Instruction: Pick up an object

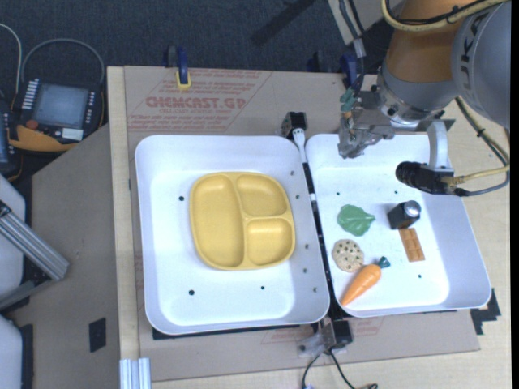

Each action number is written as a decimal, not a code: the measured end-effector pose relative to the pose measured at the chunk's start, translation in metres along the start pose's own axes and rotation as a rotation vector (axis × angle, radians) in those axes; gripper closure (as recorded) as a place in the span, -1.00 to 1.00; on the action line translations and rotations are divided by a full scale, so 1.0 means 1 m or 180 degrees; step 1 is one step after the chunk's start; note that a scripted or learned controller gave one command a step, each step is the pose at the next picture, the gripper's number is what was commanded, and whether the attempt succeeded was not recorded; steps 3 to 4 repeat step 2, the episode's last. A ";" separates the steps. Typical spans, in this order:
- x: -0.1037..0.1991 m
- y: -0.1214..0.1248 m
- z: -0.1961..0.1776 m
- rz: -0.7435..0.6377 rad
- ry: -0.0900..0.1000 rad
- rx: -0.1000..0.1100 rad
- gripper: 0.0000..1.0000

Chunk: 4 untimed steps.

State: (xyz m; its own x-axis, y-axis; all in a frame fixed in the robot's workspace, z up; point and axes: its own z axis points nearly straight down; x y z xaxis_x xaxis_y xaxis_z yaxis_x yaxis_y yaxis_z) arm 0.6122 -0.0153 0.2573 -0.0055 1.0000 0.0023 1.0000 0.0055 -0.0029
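Objects for picking all lie loose in the right bin [454, 290], at the 3 o'clock side of the desk [122, 241]: one green leaf-shaped piece [355, 219] near the middle, one cookie [348, 254] just below it at 6 o'clock, one carrot [362, 282] toward the 5 o'clock corner, one small brown block [413, 245], and one black-and-silver piece [404, 215] just above the block. That makes five. The left bin [154, 217] carries one yellow divided plate [242, 219]. The end effector [357, 143] hangs at the right bin's 12 o'clock edge, well apart from every item; whether it is spread or pressed together I cannot tell. Judging from this, nothing is lifted yet: choosing, descending, gripping and raising all remain.
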 end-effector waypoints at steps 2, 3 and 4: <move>0.092 -0.021 0.027 0.0003 -0.0003 0.0007 1.00; 0.092 -0.021 0.027 0.0003 -0.0003 0.0007 1.00; 0.092 -0.021 0.027 0.0003 -0.0003 0.0007 1.00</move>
